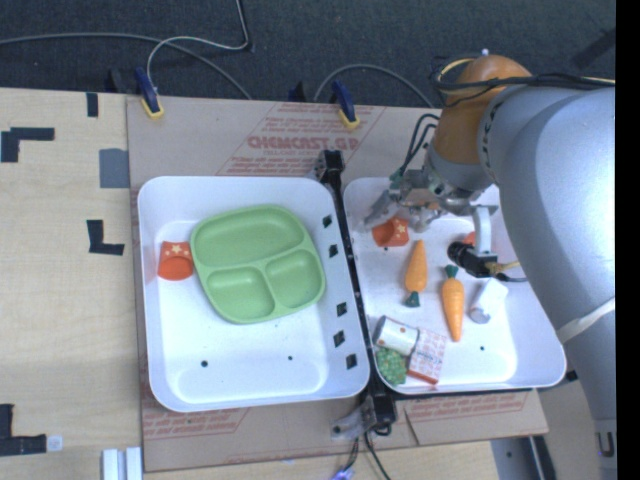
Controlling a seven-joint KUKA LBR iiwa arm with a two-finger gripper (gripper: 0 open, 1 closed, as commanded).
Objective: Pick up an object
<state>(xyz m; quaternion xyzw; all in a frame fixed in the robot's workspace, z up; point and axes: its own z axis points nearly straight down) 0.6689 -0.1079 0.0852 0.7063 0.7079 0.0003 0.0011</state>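
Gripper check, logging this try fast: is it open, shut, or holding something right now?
Gripper: cannot be told; it sits low over the red toy in the right bin.

tray (258,264) in left bin (170,368), carrots (453,306) in right bin (530,363)

You've got a wooden bench (60,318) w/ a brown cardboard sheet (290,138) laid on it, red print across the sheet. Two blue clamps (149,96) pin the sheet's far edge. Beyond that edge, dark grey carpet floor (330,18) w/ thin pale cables (190,43) looping over it. Left of the sheet, black tape marks (100,238) and a grey patch (114,167) on the bare wood. Light is even, no hard shadows
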